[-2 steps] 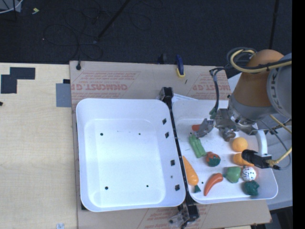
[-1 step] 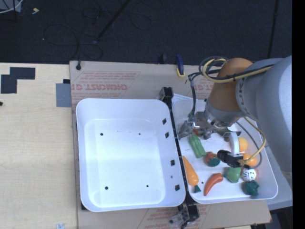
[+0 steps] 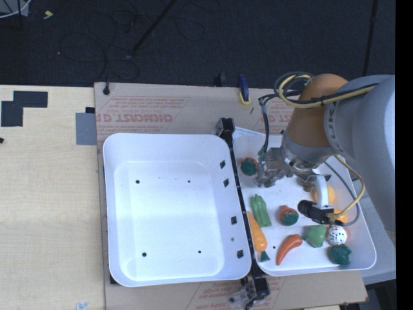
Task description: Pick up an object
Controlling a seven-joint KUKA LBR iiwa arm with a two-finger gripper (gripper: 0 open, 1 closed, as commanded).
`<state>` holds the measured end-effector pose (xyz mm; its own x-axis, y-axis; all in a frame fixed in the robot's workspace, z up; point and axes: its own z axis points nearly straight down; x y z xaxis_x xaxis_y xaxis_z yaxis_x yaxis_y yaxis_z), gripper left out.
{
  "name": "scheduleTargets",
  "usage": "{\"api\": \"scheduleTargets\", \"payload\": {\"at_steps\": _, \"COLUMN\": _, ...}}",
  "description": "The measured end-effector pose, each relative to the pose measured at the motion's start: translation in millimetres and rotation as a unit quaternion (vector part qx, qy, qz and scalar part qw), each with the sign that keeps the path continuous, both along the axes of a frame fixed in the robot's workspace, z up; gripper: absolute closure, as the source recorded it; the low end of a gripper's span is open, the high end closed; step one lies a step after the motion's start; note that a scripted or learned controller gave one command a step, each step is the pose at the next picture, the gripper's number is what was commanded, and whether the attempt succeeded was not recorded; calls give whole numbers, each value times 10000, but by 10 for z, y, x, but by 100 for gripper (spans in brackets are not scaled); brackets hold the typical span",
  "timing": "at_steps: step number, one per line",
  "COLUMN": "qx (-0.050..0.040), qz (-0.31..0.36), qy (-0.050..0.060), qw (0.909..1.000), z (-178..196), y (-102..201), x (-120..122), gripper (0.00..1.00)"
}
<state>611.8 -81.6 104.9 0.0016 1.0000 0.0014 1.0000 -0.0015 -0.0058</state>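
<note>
My gripper (image 3: 267, 177) hangs low over the upper left part of the right bin (image 3: 365, 258). Just left of it lies a small teal and red piece (image 3: 249, 167). Below it a green pod-shaped vegetable (image 3: 259, 210) lies by the bin's left wall, with an orange carrot-like piece (image 3: 257, 233) under that. A red chili (image 3: 288, 248), a red and green tomato-like piece (image 3: 288, 216), a light green piece (image 3: 315, 236), a white spotted ball (image 3: 336, 236) and a dark green piece (image 3: 339, 255) fill the lower right. A yellow-orange piece (image 3: 330, 193) sits partly behind the wrist.
The left bin (image 3: 122, 150) stands beside the right one, their walls meeting under a black clip strip (image 3: 233, 192). Both rest on a brown cardboard sheet (image 3: 155, 112). The grey arm (image 3: 361, 128) covers the right bin's upper right corner.
</note>
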Motion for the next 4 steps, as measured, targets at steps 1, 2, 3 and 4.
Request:
{"api": "scheduleTargets", "payload": {"at_steps": 1, "qx": 1, "qz": 39, "qy": -74, "qw": 10000, "z": 888, "y": 481, "x": 351, "gripper": 100}}
{"api": "scheduleTargets", "payload": {"at_steps": 2, "qx": 4, "qz": 31, "qy": -27, "qw": 10000, "z": 1025, "y": 887, "x": 322, "gripper": 100}}
{"api": "scheduleTargets", "payload": {"at_steps": 3, "qx": -5, "qz": 19, "qy": -22, "qw": 10000, "z": 1099, "y": 968, "x": 320, "gripper": 100}}
{"api": "scheduleTargets", "payload": {"at_steps": 4, "qx": -14, "qz": 4, "qy": -7, "qw": 10000, "z": 1006, "y": 863, "x": 315, "gripper": 100}}
